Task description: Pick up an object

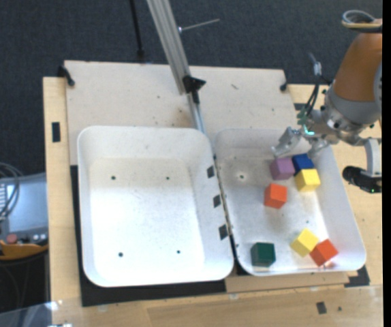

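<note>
The gripper (pixel 292 142) was positioned at the far edge of the right bin (pixel 349 213), just above a cluster formed by a purple cube (pixel 282 167), a blue cube (pixel 302 161) and a yellow cube (pixel 308 179). Whether the gripper was released or clenched could not be told, and no object was seen to be grasped. For a sound pick, one cube was to be selected, the approach centred on it, and contact with its touching neighbours avoided; the purple cube, lying nearest, was judged the likely target. An orange cube (pixel 275 195) stood slightly apart and would have been easier to isolate. The arm (pixel 356 80) was extended in from the right, its wrist tilted down toward the cluster.
</note>
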Available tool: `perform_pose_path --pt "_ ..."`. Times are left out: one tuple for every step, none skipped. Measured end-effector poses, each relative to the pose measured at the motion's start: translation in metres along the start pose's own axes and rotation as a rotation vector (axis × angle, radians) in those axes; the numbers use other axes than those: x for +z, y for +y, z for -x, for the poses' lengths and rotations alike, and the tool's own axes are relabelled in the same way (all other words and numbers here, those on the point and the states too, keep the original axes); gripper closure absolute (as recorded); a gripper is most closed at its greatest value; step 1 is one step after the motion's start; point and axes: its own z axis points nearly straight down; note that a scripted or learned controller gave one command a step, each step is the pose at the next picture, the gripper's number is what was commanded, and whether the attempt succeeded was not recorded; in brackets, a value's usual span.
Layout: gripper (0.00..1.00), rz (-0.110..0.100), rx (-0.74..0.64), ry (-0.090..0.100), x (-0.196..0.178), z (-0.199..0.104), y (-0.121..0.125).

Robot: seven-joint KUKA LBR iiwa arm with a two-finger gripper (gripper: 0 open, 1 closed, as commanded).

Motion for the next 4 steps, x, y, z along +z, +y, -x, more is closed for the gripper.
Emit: perform_pose_path --pt "0.0 0.005 -0.002 -0.002 -0.003 0.0 0.001" --pt "0.0 0.0 0.001 -0.003 0.059 0.003 0.003" --pt "0.0 0.02 0.003 -0.009 0.091 0.004 0.001" --pt "0.0 0.026 0.005 -0.009 0.094 0.004 0.003"
